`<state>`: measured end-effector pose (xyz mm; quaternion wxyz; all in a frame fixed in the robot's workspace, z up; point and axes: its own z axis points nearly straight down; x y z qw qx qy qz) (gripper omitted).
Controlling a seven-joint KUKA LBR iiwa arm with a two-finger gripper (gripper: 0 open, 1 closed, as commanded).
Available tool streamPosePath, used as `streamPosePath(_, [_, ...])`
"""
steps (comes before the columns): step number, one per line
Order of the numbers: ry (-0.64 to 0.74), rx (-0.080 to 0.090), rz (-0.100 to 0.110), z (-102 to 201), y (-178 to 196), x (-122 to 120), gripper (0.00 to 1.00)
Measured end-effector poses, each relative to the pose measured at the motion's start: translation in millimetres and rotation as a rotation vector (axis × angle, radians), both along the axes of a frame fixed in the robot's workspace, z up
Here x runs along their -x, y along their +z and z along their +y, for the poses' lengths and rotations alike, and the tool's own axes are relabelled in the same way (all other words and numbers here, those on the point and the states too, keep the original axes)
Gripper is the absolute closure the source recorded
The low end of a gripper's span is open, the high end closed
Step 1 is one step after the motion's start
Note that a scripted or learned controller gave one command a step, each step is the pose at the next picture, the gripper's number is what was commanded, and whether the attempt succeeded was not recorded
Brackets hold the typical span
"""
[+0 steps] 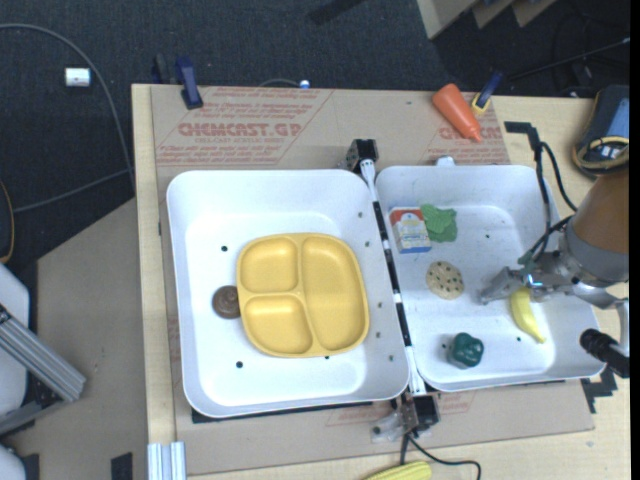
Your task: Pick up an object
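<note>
The right bin point(480, 183) holds a yellow banana point(527, 314) near its right wall. It also holds a speckled cookie point(445, 279), a dark green pepper point(464, 349), a small red and white carton point(409, 230) and a light green piece point(439, 223). My gripper point(515, 286) reaches in from the right and sits low at the banana's upper end, touching or just above it. Nothing is lifted off the bin floor.
The left bin point(200, 203) carries a yellow divided plate point(301, 295) with a brown round piece point(226, 301) beside its left edge. An orange carrot toy point(458, 113) lies on the bench behind the right bin. A black cable point(545, 183) runs along the right bin's far right corner.
</note>
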<state>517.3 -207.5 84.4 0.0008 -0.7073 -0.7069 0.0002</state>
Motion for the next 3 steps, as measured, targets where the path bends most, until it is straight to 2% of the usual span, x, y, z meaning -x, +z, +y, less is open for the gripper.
streamPosePath(1, [-0.001, 0.001, -0.003, 0, 10, -1, 1.0])
streamPosePath(2, [0.003, 0.0, -0.003, 64, 0, -40, 1.0])
streamPosePath(3, [0.003, 0.0, -0.004, 136, 101, -54, 1.0])
